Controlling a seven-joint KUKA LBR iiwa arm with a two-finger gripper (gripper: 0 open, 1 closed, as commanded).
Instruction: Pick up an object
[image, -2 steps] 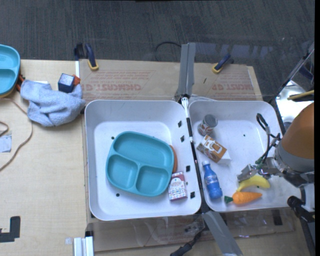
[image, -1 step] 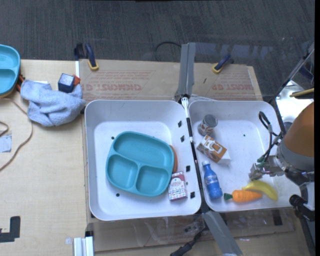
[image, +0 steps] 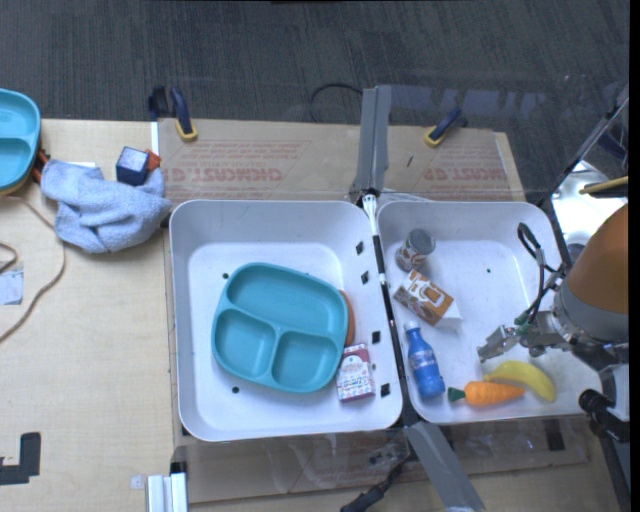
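Gripper (image: 500, 343) low in the right bin (image: 470, 215), just above the banana (image: 524, 376).
Fingers spread apart, nothing between them. Banana right beneath, touching a carrot (image: 487, 393) just to its left. Blue bottle (image: 424, 363) farther left, small carton (image: 425, 301) up and left, tin can (image: 416, 245) beyond that. Well off to the left, in the other bin (image: 190, 300): teal divided plate (image: 282, 327) and red-and-white packet (image: 355, 374).

A robotics lab: a plywood tabletop (image: 90, 330) held by clamps (image: 178, 112) over dark carpet (image: 300, 50), two white bins (image: 186, 330) joined side by side, filled with toy food and a plastic tray (image: 280, 325), loose cables (image: 40, 290) trailing.
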